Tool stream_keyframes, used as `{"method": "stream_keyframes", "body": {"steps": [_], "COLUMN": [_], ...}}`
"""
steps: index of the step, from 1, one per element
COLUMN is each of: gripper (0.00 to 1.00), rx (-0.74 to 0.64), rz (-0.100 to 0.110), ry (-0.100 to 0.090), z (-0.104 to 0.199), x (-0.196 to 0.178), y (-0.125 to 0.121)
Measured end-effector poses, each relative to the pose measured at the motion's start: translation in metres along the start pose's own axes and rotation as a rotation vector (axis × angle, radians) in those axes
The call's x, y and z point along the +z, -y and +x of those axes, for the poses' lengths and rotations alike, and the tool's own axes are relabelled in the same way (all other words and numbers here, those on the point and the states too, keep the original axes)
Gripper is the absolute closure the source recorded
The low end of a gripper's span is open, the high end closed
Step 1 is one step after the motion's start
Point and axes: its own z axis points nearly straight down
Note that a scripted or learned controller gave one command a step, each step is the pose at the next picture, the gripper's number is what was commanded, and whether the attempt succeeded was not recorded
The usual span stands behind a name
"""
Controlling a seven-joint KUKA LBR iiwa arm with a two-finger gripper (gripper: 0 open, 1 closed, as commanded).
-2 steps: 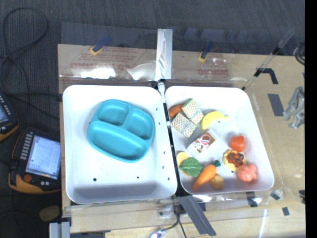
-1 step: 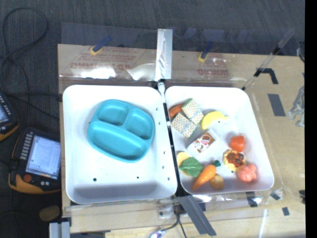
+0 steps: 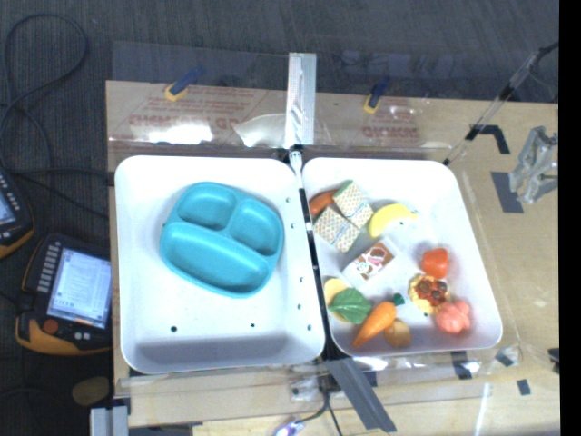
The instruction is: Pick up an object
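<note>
I'm before any grasp: claw [image 3: 536, 166] waits at the frame's right edge, its opening I cannot tell. Toy carrot [image 3: 375, 322] lies lower in the right bin [image 3: 472, 243]; next, descend there.

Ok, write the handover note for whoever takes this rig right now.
Gripper: parked at the right edge, outside the bins, nothing visibly held; finger state unclear.
Right bin: toy foods, including carrot, tomato, banana, patterned boxes.
Left bin: blue divided tray.
Done: nothing picked yet.
Left: reach into the right bin and grasp one object.
</note>
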Motion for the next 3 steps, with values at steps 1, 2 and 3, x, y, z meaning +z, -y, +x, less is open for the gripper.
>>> {"method": "stream_keyframes", "body": {"steps": [1, 2, 3], "gripper": [1.00, 1.00, 1.00], "rx": [-0.405, -0.737, -1.251], "rz": [-0.001, -0.001, -0.005], "ry": [-0.002, 0.000, 0.001], "z": [-0.001, -0.016, 0.002], "x": [0.020, 0.007, 0.004], "y": [0.001, 0.005, 0.000]}}
